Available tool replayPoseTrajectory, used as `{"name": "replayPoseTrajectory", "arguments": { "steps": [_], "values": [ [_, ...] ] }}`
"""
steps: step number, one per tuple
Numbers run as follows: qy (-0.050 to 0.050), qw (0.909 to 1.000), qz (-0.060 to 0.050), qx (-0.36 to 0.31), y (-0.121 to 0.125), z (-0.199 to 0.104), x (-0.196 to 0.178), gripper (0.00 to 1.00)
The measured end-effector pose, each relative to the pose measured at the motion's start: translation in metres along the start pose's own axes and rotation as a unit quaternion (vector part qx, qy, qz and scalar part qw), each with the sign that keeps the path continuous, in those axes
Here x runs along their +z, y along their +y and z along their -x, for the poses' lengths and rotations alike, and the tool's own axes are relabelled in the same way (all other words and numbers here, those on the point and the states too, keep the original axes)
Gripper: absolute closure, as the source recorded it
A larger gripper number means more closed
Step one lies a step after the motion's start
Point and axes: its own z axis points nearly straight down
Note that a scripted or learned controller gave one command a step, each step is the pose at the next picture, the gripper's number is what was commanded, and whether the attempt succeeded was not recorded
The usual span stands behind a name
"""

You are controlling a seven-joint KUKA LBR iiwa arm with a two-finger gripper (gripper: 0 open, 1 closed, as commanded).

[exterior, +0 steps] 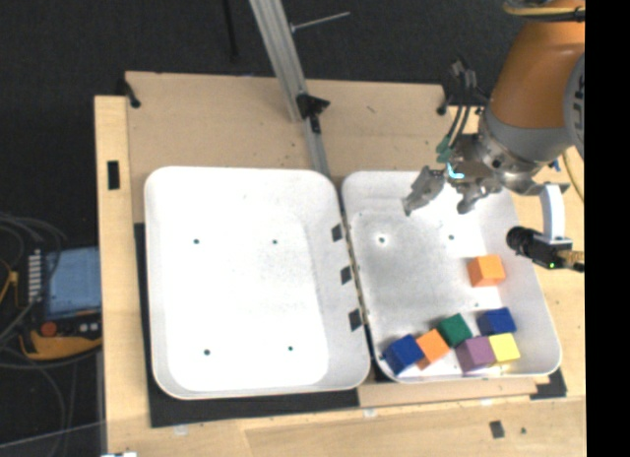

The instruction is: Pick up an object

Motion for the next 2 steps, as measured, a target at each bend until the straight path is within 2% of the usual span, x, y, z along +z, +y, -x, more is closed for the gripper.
{"name": "replayPoseTrajectory", "arguments": {
  "steps": [1, 2],
  "values": [
    [0.000, 1.0000, 0.003, 0.001, 0.001, 0.000, -0.003, 0.00],
    [-0.002, 1.0000, 0.000, 0.003, 0.008, 0.003, 0.057, 0.00]
  ]
}}
